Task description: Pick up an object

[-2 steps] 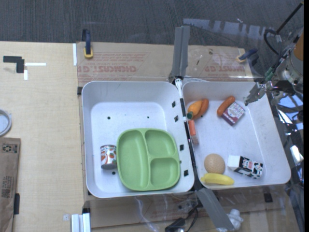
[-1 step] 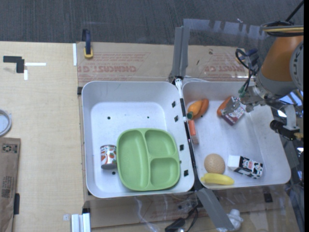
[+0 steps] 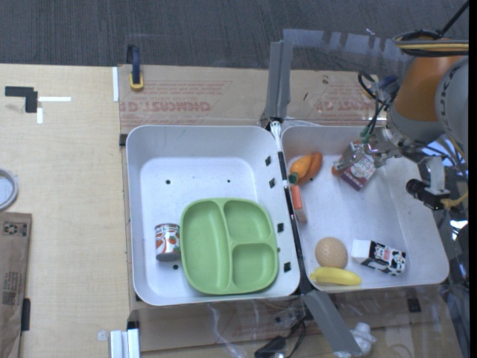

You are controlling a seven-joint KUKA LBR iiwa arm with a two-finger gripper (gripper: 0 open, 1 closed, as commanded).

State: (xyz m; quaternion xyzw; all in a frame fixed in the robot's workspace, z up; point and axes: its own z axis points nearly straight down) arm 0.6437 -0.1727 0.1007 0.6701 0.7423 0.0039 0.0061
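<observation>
My gripper (image 3: 358, 157) hangs over the back of the right bin (image 3: 365, 215), coming down from the grey arm with its orange band (image 3: 428, 88). Directly under it, touching or nearly touching, is a small maroon and white packet (image 3: 361, 173). Also in this bin are an orange carrot (image 3: 306, 165), a thin red stick (image 3: 298, 202) along the left wall, a tan ball (image 3: 332, 251), a yellow banana (image 3: 335, 277) and a white box with black patches (image 3: 381, 256).
The left bin (image 3: 141, 170) holds a green divided plate (image 3: 228, 245) and a small can with a tomato label (image 3: 167, 242). A blue and yellow clamp (image 3: 134, 68) sits behind it on the cardboard. Cables and a black fitting (image 3: 426, 191) hang at the right bin's edge.
</observation>
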